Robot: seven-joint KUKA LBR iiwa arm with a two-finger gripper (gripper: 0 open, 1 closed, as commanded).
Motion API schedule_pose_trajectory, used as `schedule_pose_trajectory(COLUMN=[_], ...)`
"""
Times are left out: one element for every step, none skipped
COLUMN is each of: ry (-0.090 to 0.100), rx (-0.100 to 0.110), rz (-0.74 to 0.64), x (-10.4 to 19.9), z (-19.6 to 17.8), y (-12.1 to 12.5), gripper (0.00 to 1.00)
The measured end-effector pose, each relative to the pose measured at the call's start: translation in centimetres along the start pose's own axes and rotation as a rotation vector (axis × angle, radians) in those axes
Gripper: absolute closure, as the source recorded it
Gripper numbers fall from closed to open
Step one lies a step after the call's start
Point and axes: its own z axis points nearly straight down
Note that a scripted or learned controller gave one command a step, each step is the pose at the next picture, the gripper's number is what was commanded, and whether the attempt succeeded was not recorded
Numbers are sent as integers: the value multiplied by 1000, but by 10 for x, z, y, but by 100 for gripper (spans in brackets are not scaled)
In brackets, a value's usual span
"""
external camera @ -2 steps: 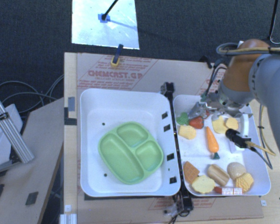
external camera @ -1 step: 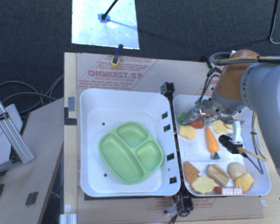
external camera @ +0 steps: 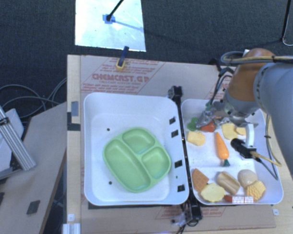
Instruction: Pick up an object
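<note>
The right white bin (external camera: 273, 188) holds several toy foods. A red piece (external camera: 209, 126) with a green piece (external camera: 193, 124) beside it lies at the bin's far left. My gripper (external camera: 207, 117) is low over the red piece, right at its upper edge, and the grey arm (external camera: 277, 90) reaches in from the right. An orange carrot (external camera: 222, 146) lies in the middle of the bin, and a yellow piece (external camera: 196, 138) lies to its left. A pale yellow piece (external camera: 229, 130) sits under the wrist.
The left white bin (external camera: 101, 112) holds a green divided plate (external camera: 137, 159). Along the right bin's near edge lie a brown slice (external camera: 199, 178), a yellow wedge (external camera: 212, 192), a bread roll (external camera: 228, 181), a pale egg-like piece (external camera: 246, 177) and a corn piece (external camera: 255, 190).
</note>
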Motion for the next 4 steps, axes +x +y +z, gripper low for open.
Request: schedule_pose_trajectory(ry=[0,-1,0,2], rx=[-1,-3,0,4], rz=[0,2,-1,-7], x=[-1,-9,-9,44], z=[-44,-100,-130,-136], y=[1,-2,-1,-24], gripper=[100,100,100,100])
